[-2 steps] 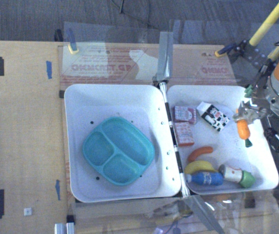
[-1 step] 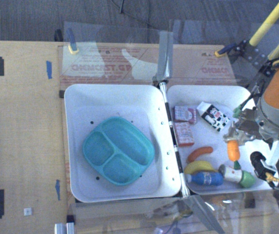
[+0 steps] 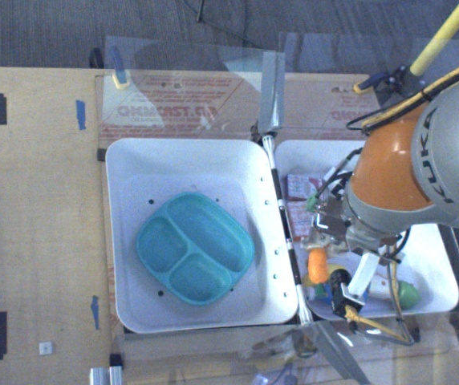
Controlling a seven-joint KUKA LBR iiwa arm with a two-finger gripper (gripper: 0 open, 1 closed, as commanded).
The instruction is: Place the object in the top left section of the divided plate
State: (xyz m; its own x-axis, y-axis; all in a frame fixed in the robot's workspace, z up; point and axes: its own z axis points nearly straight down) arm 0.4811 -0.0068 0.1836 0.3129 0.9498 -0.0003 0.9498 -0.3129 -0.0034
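Observation:
A teal divided plate (image 3: pixel 195 249) with three sections lies in the left bin (image 3: pixel 133 167), turned at a slant, and its sections hold nothing. My gripper (image 3: pixel 323 243) hangs low over the left side of the right bin (image 3: pixel 442 255), under the orange wrist band. A small orange object (image 3: pixel 318 266), shaped like a carrot, sits right at the gripper's tip. The wrist hides whether the object is between the fingers or just lying beneath them.
A green object (image 3: pixel 408 294) lies at the right bin's front right. A pink and white packet (image 3: pixel 301 189) rests at its back left, near the divider wall (image 3: pixel 282 215) between the bins. The arm covers much of the right bin.

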